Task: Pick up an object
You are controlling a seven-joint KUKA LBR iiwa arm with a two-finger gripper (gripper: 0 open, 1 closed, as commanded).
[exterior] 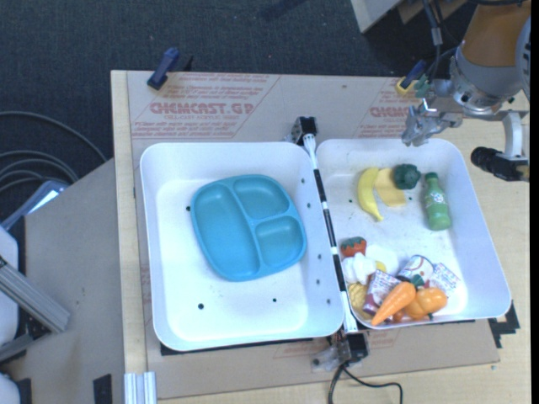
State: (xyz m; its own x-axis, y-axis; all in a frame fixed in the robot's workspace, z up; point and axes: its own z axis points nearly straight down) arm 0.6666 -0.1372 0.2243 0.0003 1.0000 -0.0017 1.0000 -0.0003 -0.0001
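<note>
Several candidates: small toy foods lie in the right bin point(480, 225); none is singled out by the task.
Likeliest target: a yellow banana point(368, 194) sits in the bin's upper middle, touching a yellow wedge point(390, 188) and near a dark green lump point(406, 175).
Handling: the banana looks like light, stiff, smooth plastic, judged slippery; a hold across its narrow middle seems safest.
Alternative: a green bottle point(436, 202) lies on its side just right of the lump, rounded and apt to roll.
Claw: the gripper point(418, 133) hangs over the bin's far rim, carrying nothing; whether it is open or closed cannot be told.
Relation: the banana lies nearer the viewer and slightly left of the claw, near but apart.
Crowded corner: an orange carrot point(394, 301) and packets pile at the bin's near edge.
Left bin point(168, 301): holds a blue divided plate point(247, 225).
</note>
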